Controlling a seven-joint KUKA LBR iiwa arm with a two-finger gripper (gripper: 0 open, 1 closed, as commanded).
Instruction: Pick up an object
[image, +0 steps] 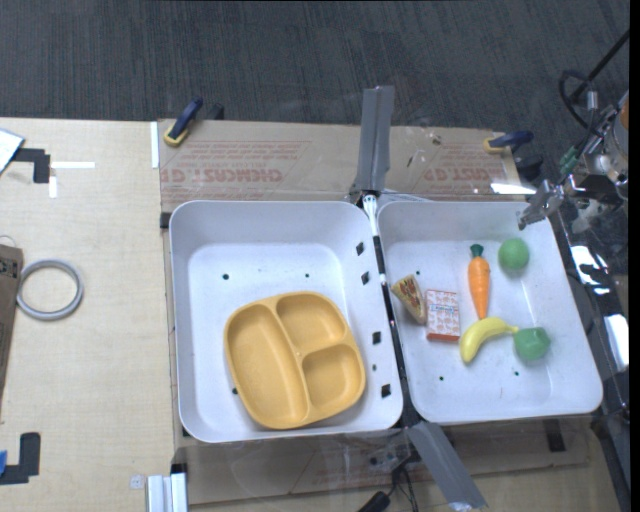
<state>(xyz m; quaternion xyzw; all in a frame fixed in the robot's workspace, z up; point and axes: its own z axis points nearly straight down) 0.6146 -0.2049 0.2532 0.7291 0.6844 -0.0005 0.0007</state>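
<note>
Beside the right bin's (590, 390) far right corner hangs the gripper (545, 205), its state impossible to tell. Nothing is lifted yet; carrot (479, 283) and banana (484, 336) lie untouched.

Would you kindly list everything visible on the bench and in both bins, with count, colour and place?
divided plate: 1, yellow, left bin
carrot: 1, orange, right bin
banana: 1, yellow, right bin, below the carrot
green fruits: 2, green, right bin, one upper right, one by the banana's tip
small box: 1, red and white, right bin
wedge-shaped item: 1, tan, right bin, left of the box
tape roll: 1, grey, bench at left
clamps: 2, blue and yellow, back edge
gripper: 1, dark, over the right bin's far right corner
</note>
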